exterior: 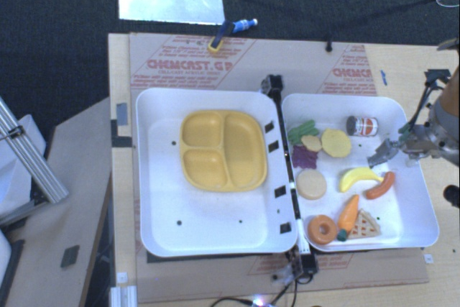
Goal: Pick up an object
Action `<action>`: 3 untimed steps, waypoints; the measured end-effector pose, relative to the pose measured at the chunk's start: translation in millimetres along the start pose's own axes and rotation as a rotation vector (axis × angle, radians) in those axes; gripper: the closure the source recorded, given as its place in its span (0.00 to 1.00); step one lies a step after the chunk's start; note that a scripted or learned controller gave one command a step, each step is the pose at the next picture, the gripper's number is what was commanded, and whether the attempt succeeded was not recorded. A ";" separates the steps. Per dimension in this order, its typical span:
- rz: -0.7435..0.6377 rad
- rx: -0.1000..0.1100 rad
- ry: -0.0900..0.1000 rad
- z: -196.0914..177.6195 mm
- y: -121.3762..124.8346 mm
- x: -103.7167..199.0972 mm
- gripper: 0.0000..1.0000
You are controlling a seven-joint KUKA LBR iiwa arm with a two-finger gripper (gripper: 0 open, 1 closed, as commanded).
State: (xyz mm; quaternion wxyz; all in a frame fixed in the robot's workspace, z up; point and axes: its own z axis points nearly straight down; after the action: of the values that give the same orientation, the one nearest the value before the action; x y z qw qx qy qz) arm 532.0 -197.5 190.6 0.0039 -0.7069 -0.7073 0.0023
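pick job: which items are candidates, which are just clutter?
Candidates, right bin: can, banana, sausage, carrot, donut, pizza slice; pincer above them.

Clutter: yellow plate in the left bin, blue-yellow tool behind.

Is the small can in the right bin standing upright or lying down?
Lying down. The can shows its long red and white side, with its ends pointing left and right.

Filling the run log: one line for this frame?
arm: over right bin edge | gripper: above hot dog, banana | grasp: none seen | left bin: yellow plate
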 end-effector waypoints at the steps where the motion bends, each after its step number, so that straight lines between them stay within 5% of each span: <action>1: -0.003 -0.010 -0.003 -5.2 2.8 0.1 0.00; 3: -0.002 -0.015 0.000 98.2 4.8 9.3 0.00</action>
State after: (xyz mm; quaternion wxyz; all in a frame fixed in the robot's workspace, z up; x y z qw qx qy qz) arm 536.0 -188.0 92.4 -0.0012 -0.7061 -0.7081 -0.0031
